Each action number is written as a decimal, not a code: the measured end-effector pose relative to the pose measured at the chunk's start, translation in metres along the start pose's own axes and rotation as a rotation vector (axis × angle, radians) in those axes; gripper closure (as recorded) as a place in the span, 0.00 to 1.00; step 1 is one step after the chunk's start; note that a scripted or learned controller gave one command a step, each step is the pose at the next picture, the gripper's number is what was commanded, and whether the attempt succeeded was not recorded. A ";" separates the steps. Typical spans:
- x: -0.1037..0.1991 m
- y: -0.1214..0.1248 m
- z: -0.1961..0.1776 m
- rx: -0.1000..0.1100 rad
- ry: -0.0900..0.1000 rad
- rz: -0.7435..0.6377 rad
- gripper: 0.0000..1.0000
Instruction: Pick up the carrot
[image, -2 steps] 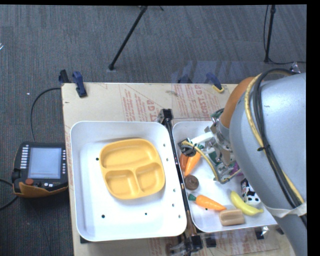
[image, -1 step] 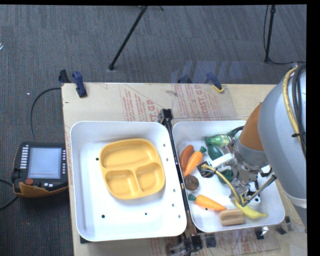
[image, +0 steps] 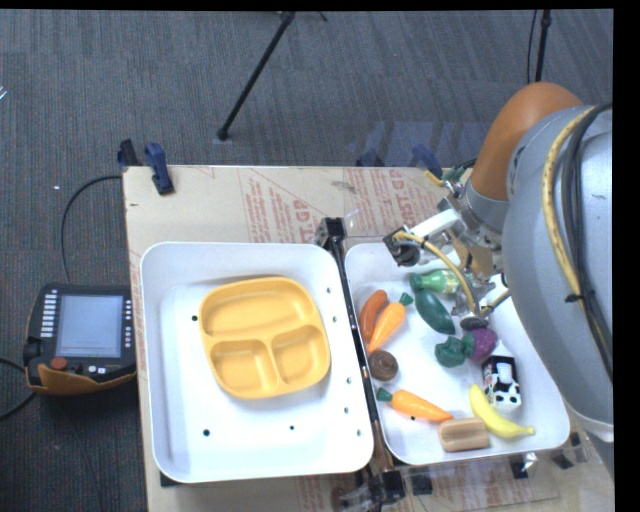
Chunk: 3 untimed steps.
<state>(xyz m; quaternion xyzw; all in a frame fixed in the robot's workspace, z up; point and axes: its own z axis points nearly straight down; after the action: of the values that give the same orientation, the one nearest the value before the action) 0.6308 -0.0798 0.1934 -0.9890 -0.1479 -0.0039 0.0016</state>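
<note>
Carrot (image: 387, 325) lies in the right bin (image: 545, 395), upper-left part, close to the wall it shares w/ the left bin; orange body, green top at the upper-right end, tip pointing lower-left, so the long axis runs diagonal, lower-left to upper-right. Touching its left side is a redder orange veg (image: 371, 312), roughly parallel, and just below the tip a brown round piece (image: 384, 365). NB a 2nd carrot (image: 418, 404) sits lower in the same bin, near-horizontal, green end left, tip right, next to a tan block (image: 464, 435) and banana (image: 498, 414). The claw (image: 478, 262) hangs over the bin's upper right, amid cables and wrist hardware; can't tell if it's apart or together, and nothing visibly held. From the claw the upper carrot lies left and a bit toward the camera, w/ green veg (image: 434, 309) between them; the lower carrot is further off, down-left. My guess: the upper one is the nearer target, but its neighbour pressed alongside leaves little room on that flank, so a grasp across the axis may catch both. Left bin (image: 170, 400) holds a yellow divided tray (image: 265, 334); surface (image: 250, 205) beyond is brown board
</note>
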 end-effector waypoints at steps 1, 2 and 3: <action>-0.042 -0.015 0.097 0.010 -0.024 -0.016 0.00; -0.108 -0.029 0.107 0.007 -0.015 0.041 0.00; -0.014 -0.111 0.003 0.006 -0.003 0.039 0.00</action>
<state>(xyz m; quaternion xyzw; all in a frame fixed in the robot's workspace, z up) 0.5846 0.0223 0.1904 -0.9917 -0.1287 -0.0020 0.0042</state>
